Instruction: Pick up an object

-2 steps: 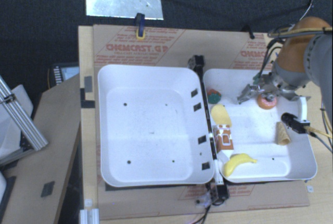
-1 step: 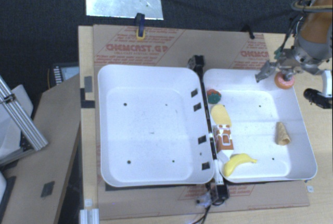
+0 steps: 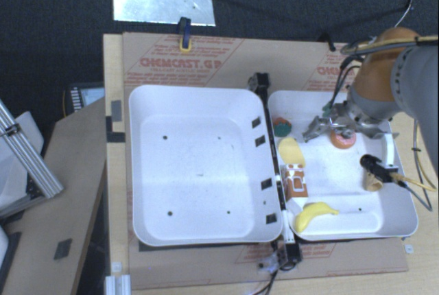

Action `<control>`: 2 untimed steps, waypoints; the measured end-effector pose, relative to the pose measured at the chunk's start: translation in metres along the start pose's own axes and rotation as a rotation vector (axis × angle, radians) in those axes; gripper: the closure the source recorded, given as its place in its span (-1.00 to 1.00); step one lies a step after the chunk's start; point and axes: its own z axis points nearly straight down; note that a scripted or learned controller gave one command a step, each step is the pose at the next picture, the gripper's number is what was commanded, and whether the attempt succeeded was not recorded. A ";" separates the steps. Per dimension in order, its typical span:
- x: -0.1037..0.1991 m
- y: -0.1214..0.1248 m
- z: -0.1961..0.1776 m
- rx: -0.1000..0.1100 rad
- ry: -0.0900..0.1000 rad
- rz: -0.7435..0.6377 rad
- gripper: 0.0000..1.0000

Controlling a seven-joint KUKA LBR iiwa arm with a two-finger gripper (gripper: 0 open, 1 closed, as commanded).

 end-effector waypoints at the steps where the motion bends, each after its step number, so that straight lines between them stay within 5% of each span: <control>1: -0.062 0.043 -0.088 -0.011 -0.006 0.008 -1.00; 2: -0.014 0.000 -0.001 0.001 0.001 0.002 -1.00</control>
